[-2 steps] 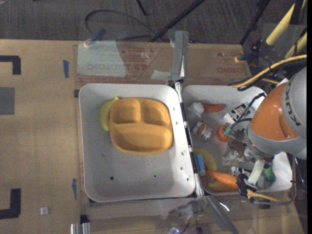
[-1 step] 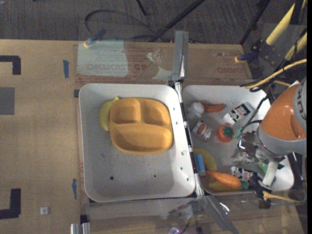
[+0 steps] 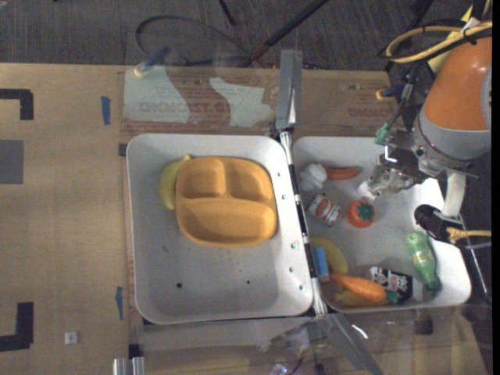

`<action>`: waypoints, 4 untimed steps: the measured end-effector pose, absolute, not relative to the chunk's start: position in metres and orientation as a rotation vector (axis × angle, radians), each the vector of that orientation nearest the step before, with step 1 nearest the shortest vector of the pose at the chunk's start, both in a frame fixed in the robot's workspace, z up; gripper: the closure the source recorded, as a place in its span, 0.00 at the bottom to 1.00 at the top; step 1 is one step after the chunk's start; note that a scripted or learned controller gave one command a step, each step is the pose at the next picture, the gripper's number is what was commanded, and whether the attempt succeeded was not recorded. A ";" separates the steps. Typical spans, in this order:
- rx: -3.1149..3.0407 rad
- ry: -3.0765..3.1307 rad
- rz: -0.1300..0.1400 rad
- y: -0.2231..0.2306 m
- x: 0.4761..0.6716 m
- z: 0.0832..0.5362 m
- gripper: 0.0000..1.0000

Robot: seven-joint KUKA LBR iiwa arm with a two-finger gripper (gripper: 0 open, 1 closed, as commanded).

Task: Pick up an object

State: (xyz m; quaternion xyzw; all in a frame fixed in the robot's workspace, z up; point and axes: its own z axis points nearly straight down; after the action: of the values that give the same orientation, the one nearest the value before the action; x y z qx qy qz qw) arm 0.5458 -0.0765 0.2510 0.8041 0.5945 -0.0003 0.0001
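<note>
It looked like a robotics lab rather than a home. A plywood bench (image 3: 62,233) carried black and blue tape marks (image 3: 105,109) and two white bins (image 3: 148,287), clamped by metal brackets (image 3: 287,92). Looped yellow cables (image 3: 422,41) hung by the arm (image 3: 465,92), and tripod legs (image 3: 305,10) stood on grey carpet (image 3: 94,14).

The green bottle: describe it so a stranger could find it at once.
Start at the right-hand white bin, the one crowded with toy food. Look along its right side, near the lower corner. The green bottle lies there on its side, the bin's only green thing, just right of a black-and-white packet.
</note>
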 end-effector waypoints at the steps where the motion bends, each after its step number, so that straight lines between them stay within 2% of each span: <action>1: 2.522 1.870 -0.002 -0.075 0.547 0.260 1.00; 2: 2.273 2.175 -0.004 -0.041 0.479 0.244 1.00; 3: 2.131 2.304 0.000 -0.114 0.523 0.225 1.00; 4: 2.529 1.859 0.001 -0.079 0.564 0.249 1.00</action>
State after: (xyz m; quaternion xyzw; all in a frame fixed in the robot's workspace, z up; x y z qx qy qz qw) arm 0.5645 -0.0790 0.2491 0.8057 0.5923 0.0003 0.0013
